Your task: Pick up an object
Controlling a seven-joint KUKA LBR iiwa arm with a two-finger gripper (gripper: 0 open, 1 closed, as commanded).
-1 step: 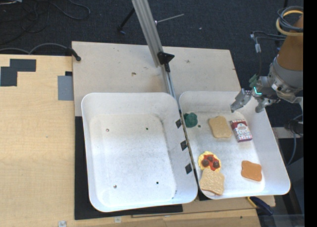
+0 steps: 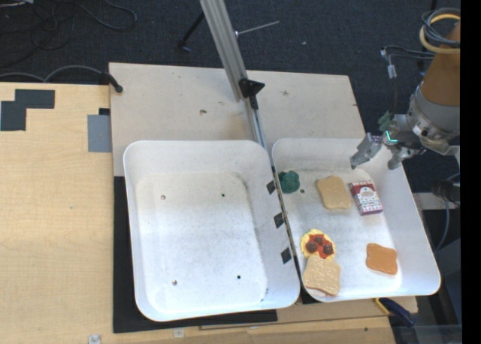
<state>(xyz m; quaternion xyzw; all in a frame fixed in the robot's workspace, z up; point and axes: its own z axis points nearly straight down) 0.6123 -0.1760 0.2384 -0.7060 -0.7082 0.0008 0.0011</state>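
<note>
The right bin [image 2: 421, 260] holds several small items: a green lump [image 2: 288, 180] by its left wall, a tan slice [image 2: 333, 192], a red and white packet [image 2: 366, 197], a yellow piece with red spots [image 2: 318, 243], a toast slice [image 2: 322, 276] and an orange piece [image 2: 382, 259]. My gripper [image 2: 381, 155] hangs over the bin's far right corner, above and just behind the packet. Its two fingers are spread apart with nothing between them.
The left bin [image 2: 150, 162] lies beside the right one, split from it by a ridge with black clips [image 2: 279, 219]. A slanted aluminium bar [image 2: 225, 42] rises behind the bins. A wooden bench top [image 2: 52, 207] extends to the left.
</note>
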